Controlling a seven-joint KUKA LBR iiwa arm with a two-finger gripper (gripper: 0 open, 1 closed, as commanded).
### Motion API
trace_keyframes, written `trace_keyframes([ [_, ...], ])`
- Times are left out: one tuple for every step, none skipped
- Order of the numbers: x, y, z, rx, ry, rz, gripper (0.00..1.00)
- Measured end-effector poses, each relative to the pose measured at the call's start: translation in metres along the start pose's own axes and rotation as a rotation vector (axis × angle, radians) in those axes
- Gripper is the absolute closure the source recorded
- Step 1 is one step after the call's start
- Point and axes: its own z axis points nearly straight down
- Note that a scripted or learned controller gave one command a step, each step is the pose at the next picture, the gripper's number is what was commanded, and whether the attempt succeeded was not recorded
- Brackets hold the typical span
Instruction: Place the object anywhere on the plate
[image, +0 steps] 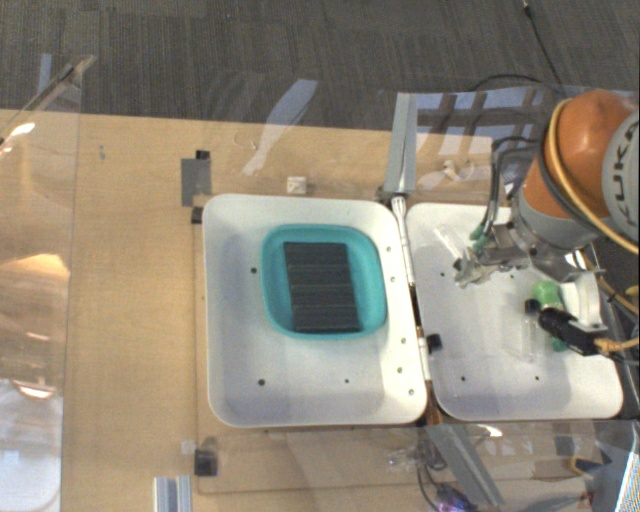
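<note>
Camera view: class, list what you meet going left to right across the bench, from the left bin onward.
Left bin → teal plate → right bin → tool → green object

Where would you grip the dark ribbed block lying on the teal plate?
Probably across its two long edges, from straight above: the dark ribbed block lies flat inside the teal plate, whose raised rim blocks sideways approaches.

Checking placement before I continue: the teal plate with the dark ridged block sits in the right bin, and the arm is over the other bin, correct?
Not quite. The camera view shows the plate with the block on it in the left bin. The arm is over the other, right bin.
</note>
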Motion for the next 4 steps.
trace_keyframes([
  [0.097, 0.002, -0.005, 0.001, 0.001, -0.102, 1.0],
  [0.096, 0.002, -0.005, 0.0, 0.001, -0.101, 0.0],
  [0.087, 0.014, 0.006, 0.0, 0.001, -0.109, 0.0],
  [0.072, 0.032, 0.021, 0.001, 0.001, -0.104, 0.0],
])
